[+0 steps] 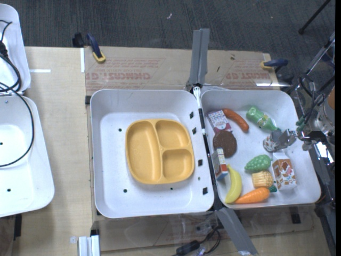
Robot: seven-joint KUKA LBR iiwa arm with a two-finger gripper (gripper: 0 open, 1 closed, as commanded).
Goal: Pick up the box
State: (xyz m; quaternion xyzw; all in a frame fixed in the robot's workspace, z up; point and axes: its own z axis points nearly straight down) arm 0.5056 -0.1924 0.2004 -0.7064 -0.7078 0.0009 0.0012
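Carrot (252,196) and banana (233,185) lie nearest in the right bin (298,108). One box (284,174) sits beside them, long axis running near-to-far, slightly tilted. Pincer (298,135) hovers beyond it; its spread cannot be told. One yellow tray (160,151) fills the left bin (106,143).

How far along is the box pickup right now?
Nothing looks done yet: the box lies on the floor of the right bin, beside the corn and carrot. In hand: the gripper hangs over the bin just above the box, with nothing visibly between its fingers. Left: descend to the box, grasp it and lift.
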